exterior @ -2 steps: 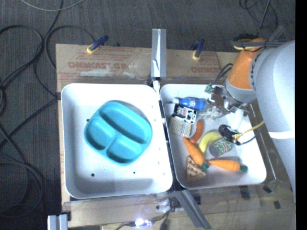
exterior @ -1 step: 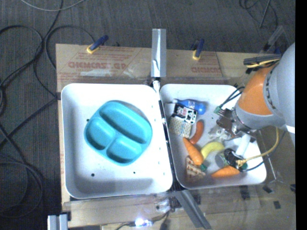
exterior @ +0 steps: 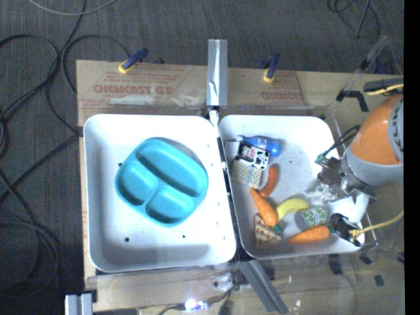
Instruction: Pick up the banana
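Banana (exterior: 292, 207) lying in right bin (exterior: 308, 125), lower middle, crowded: carrot (exterior: 264, 206) touching left end, second carrot (exterior: 310, 234) just below, small clear bottle (exterior: 312, 215) against right end. Gripper (exterior: 331, 192) near bin's right wall, beside bottle, apart from banana; claw state cannot tell, blurred against clutter. Blue divided plate (exterior: 163, 180) in left bin (exterior: 105, 241). Banana likely light toy: stiff, smooth, curved, slippery. Best hold judged across narrow middle, clear of neighbours.
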Controlling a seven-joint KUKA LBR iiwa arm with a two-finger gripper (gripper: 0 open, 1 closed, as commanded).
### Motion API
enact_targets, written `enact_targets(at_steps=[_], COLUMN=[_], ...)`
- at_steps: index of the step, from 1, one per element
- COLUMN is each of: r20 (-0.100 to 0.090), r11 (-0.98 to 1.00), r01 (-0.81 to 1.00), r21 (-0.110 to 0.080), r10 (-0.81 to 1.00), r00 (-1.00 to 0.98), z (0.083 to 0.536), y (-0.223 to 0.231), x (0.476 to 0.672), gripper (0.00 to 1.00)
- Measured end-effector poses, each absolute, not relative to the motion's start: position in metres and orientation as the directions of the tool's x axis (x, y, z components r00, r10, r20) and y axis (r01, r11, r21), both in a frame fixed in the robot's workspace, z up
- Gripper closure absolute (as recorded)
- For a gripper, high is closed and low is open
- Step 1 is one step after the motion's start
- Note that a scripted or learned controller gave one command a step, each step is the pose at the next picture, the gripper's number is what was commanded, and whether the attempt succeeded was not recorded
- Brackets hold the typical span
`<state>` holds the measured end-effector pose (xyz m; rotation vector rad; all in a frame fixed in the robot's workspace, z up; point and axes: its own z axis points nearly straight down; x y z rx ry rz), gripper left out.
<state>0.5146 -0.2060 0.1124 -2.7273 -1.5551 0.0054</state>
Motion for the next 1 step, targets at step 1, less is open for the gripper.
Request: enact_targets(at_steps=[1], r20=[-0.001], r11=[-0.536], r01=[0.844], r21=[-0.005], r10=[0.844], r00=[0.536], z=[0.102], y=[-0.1975], x=[0.5529], gripper=[0.0])
